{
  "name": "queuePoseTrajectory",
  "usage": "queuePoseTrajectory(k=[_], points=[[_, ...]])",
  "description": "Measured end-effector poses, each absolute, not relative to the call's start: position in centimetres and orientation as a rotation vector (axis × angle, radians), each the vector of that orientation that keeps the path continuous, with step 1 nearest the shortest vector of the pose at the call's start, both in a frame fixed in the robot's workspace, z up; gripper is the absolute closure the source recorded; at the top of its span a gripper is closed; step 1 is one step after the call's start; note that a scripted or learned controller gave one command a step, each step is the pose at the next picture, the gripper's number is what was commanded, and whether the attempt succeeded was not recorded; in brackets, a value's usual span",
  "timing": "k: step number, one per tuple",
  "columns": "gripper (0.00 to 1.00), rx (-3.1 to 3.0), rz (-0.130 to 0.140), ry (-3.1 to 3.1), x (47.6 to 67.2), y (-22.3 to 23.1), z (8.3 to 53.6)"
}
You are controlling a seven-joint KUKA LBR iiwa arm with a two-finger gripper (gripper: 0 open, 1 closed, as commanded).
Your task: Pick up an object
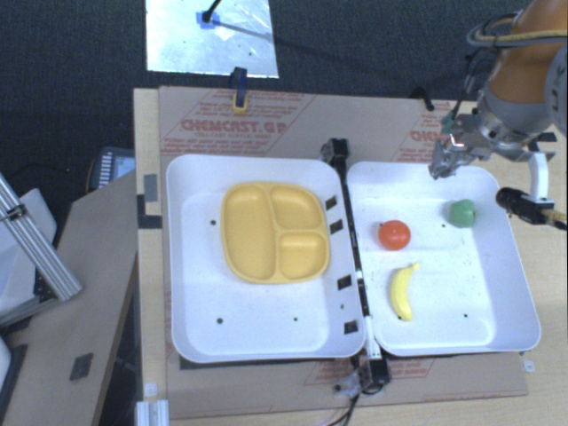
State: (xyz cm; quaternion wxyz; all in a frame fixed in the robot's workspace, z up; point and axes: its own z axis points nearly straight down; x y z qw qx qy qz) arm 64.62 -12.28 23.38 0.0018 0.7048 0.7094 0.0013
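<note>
The right bin (497, 327) holds three objects: a red tomato-like ball (394, 234) near its left side, a green round fruit (461, 212) at the upper right, and a yellow banana (402, 292) lying lengthwise below the tomato. My gripper (443, 168) hangs over the bin's back edge, up and to the left of the green fruit, touching none of the objects. Nothing shows between its fingers.
The left bin (191, 318) carries a yellow three-compartment plate (273, 232). A black divider with clips (348, 238) runs between the bins. The grey arm with its orange band (524, 69) enters from the upper right. A black fixture (524, 202) sticks out at the right bin's rim.
</note>
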Motion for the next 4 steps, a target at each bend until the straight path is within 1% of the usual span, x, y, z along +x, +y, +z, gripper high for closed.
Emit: queuePoseTrajectory(k=[1,2,4], points=[[1.0,2.212,0.002,2.233,62.5,-6.3,23.0],[1.0,2.21,0.004,2.234,61.6,-0.9,23.8],[1.0,2.212,0.001,2.234,58.1,9.5,21.4]])
